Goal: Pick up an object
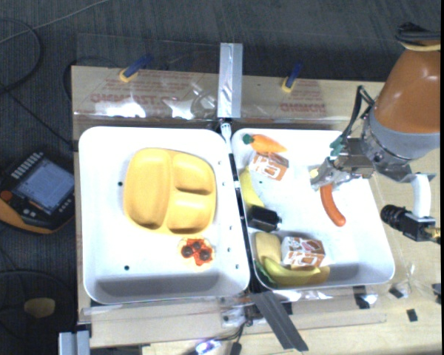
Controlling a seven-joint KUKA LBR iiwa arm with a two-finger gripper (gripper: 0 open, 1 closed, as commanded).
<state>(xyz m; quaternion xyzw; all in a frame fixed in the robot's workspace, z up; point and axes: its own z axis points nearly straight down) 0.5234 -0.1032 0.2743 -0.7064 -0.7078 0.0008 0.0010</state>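
Sausage (334,206): orange-red, long and slim, lying at a slant in the right bin (370,231), toward its right side; its upper end sits directly under the hand.
Hand (327,181): over the right bin, reaching in from the right; fingers point down and left toward the top end of the sausage. Whether they are released or clenched cannot be told, and nothing is seen to be grasped.
Arm (411,109): grey with an orange band, above the right bin's upper right corner.
Carrot (268,143): orange with a green tip, at the right bin's top left, well apart from the sausage.
Upper carton (270,166): small white and orange box, just below the carrot.
Upper banana (249,191): yellow, along the right bin's left wall, beside the upper carton.
Black block (264,217): small, dark, near the left wall, just below the upper banana.
Lower carton (303,251): white and orange box, resting on the lower banana (281,268) at the bin's front left.
Left bin (103,272): holds a yellow divided tray (170,188) at its middle.
Red berries (197,251): small cluster, just in front of the tray.
Tabletop (96,80): carries both bins side by side; clear plastic sheet (163,98) behind them, held by two clips.
Handheld controller (33,191): on the dark floor, left of the tabletop.
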